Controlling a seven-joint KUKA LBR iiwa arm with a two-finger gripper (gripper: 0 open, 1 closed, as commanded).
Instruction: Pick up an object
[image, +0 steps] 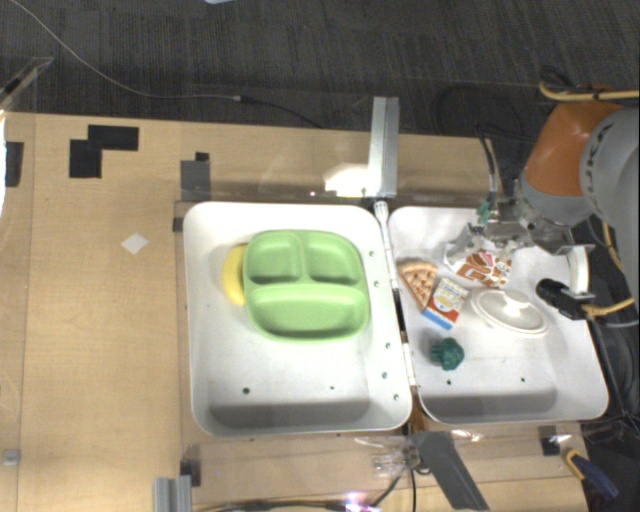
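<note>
Claw (497, 232) positioned over rear of right bin (575, 385); whether released or clenched cannot be told from this angle. Directly below claw, red-and-white patterned packet (484, 267), apparently touching or just under it. Nearer the front from claw, clear plastic lid (510, 311). Left of claw, pizza slice toy (418, 281) and small carton (446, 301). Further forward, green lump (448, 353). Well left of claw, in left bin (290, 400), green divided tray (304, 283) over yellow item (232, 274).
</note>
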